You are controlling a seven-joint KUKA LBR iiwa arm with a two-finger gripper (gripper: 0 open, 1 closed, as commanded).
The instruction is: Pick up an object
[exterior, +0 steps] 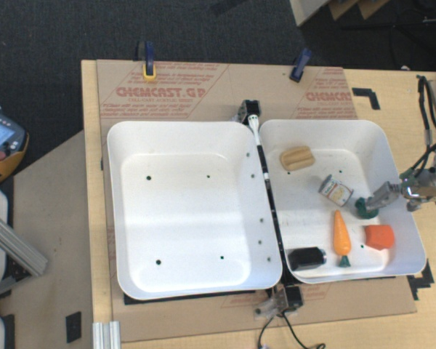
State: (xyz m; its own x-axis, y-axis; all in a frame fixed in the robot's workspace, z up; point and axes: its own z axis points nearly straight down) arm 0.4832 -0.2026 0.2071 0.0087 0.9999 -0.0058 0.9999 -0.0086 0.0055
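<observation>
Right white bin (370, 140) holds six loose items, any of them a candidate for the pick. Tan oblong bread-like piece (296, 158) lies toward the bin's far left part. Small grey-and-white can-like container (335, 190) lies tilted near the middle. Orange toy carrot with green tip (341, 237) lies lengthwise just beyond it toward the near edge, tip pointing to the near wall. Black rounded block (307, 257) sits in the near left corner, close to the carrot's tip but apart from it. Orange-red soft block (379, 236) rests by the right wall, near the carrot, not touching. Small dark-green rounded object (364, 209) sits between the can and the orange-red block.

Grey two-finger gripper (381, 195) reaches in over the right rim, its tip low and just above or against the dark-green object; contact cannot be confirmed. How wide it stands, and whether it has hold of anything, cannot be told from this slant.

Left white bin (178, 140) sits side by side with the right one, a black divider strip (265, 187) along their joint. Both rest on a brown cardboard sheet with red lettering (160, 86), fixed at the far edge by a blue-and-yellow clamp (148, 60) and a blue clamp (300, 64).
</observation>
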